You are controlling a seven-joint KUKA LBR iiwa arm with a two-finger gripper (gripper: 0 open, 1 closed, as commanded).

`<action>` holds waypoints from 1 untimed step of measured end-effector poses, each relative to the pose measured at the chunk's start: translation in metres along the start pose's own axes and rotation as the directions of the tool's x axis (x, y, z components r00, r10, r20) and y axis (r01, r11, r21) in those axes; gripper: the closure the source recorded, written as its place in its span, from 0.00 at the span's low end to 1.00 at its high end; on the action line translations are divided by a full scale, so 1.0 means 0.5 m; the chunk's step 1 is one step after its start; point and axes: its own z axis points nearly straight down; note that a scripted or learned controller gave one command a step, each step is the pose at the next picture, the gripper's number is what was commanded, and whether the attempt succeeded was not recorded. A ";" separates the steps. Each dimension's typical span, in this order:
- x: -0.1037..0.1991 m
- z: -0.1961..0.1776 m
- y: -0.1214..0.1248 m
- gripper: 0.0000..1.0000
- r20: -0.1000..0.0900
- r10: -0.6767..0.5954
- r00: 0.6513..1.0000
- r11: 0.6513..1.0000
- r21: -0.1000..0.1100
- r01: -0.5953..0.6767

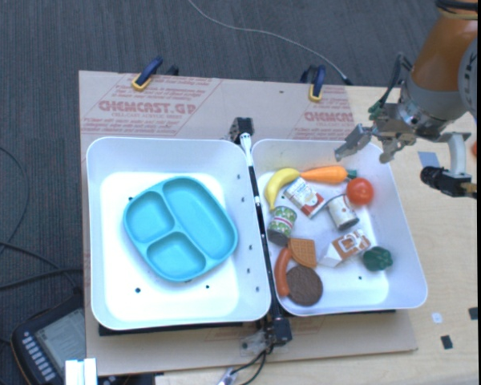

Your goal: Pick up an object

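Gripper (370, 145) hangs over the far right corner of the right bin (407, 239), its two fingers spread wide with nothing between them, just beyond the carrot. Going left to right: the left bin (104, 295) holds one blue divided plate (179, 227) with three compartments. The right bin holds the toy food, crowded toward its left and middle: one banana (277, 184), one small green-labelled can (282, 220), one red sausage (282, 269), one waffle square (303, 252), one brown round cookie (304, 285), one red-and-white carton (305, 196), one orange carrot (326, 174), one silver can (341, 212), one small box (351, 245), one red tomato (359, 190) and one dark green piece (377, 257). Two clamps (147, 73) grip the board's far edge on the counter (453, 295).
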 end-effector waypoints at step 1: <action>0.000 0.250 0.008 0.00 0.001 -0.001 1.000 1.000 -0.002 0.001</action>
